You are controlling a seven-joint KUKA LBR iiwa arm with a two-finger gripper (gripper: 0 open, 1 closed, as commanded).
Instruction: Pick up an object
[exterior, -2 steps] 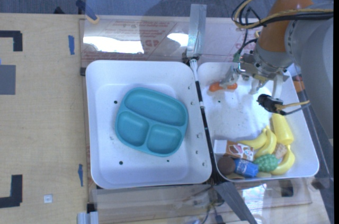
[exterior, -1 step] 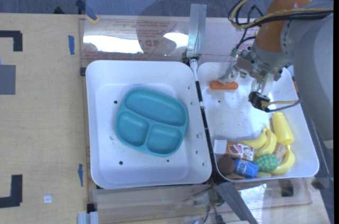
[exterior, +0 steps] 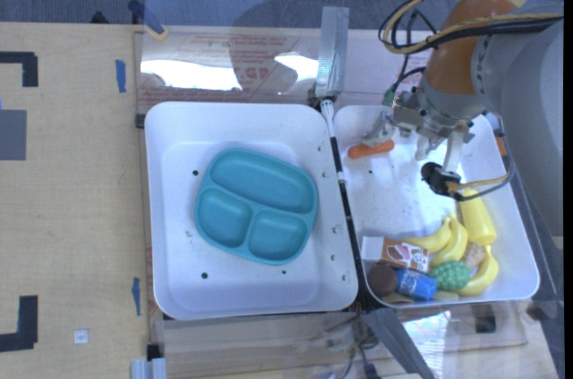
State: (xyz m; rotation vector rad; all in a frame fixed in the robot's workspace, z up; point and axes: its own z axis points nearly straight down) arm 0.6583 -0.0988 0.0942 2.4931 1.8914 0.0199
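Approach step. Gripper hangs over upper part of right bin, beside orange carrot; nothing seen between fingers, opening can't be told. Bananas heaped lower right. Next: descend squarely over one item.

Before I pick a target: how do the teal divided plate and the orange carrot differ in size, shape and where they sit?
The teal divided plate is broad, filling much of the left bin; the orange carrot is small and slender. The plate lies alone, far from the arm, while the carrot lies in the right bin, near its back-left corner, close beside the pincer. Both lie flat on a white bin floor.
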